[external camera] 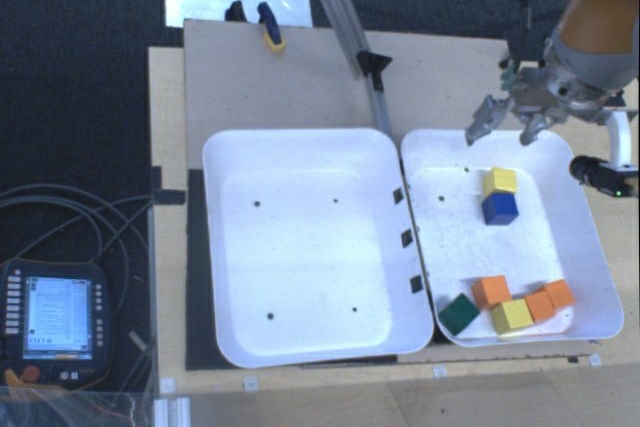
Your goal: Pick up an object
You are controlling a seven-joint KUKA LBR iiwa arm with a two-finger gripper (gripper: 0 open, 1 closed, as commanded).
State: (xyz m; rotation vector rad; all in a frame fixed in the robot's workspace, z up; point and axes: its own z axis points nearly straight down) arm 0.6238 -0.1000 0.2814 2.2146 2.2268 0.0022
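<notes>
My gripper [505,127] hangs over the far edge of the right bin [590,245], its two fingers spread apart with nothing between them. Just below it in the bin lie a yellow block [500,181] and a blue block [499,208], touching each other. Near the bin's front edge sit a green block [459,313], an orange block [490,291], a second yellow block [512,315] and two more orange blocks [550,299], clustered together.
The left bin [300,245] lies beside the right one, black clips along the seam between them. A slanted metal pole [340,5] crosses the back of the bench. A teach pendant [50,320] with cables lies at the left.
</notes>
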